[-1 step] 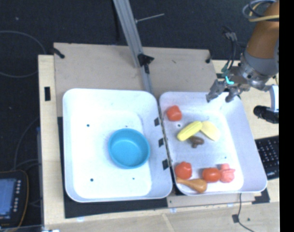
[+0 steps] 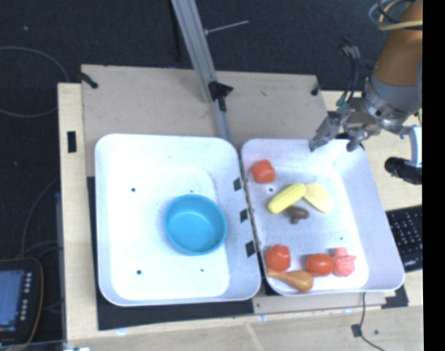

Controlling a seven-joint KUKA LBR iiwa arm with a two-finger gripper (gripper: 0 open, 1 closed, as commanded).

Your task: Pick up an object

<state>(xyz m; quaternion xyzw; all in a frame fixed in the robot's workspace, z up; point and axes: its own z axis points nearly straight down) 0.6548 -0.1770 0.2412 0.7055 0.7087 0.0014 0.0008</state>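
A pale bench [image 2: 156,101] carries two white bins side by side. The left bin [image 2: 134,167] holds a blue bowl [image 2: 195,224]. The right bin [image 2: 368,218] holds a yellow banana [image 2: 286,197] near its middle and red pieces along its near edge. The hand [image 2: 336,139] hovers over that bin's far right corner, fingers spread, pinching nothing.

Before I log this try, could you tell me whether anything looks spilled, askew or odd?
Nothing stands out. The blue bowl sits upright in the left bin; the toy foods lie loose in the right bin, none spilled over.
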